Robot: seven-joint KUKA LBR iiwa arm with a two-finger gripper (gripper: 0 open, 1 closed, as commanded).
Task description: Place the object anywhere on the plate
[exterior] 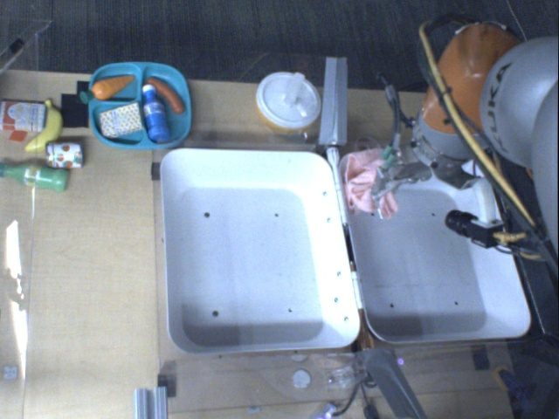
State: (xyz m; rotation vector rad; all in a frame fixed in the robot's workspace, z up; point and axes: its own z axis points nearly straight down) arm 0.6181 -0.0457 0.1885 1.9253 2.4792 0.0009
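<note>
Pink cloth [360, 184] sits bunched at the right bin's [437, 312] upper-left corner, and your gripper [389, 177] is right on it; can't tell you if it's holding.

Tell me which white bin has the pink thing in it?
The right bin, by the arm. The pink cloth lies in its far left corner; the left bin holds none.

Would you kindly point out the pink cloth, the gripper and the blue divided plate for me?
pink cloth [360, 186], camera view, on its bunched folds.
gripper [384, 180], camera view, midway between its fingertips.
blue divided plate [181, 84], camera view, on its right rim.
</note>
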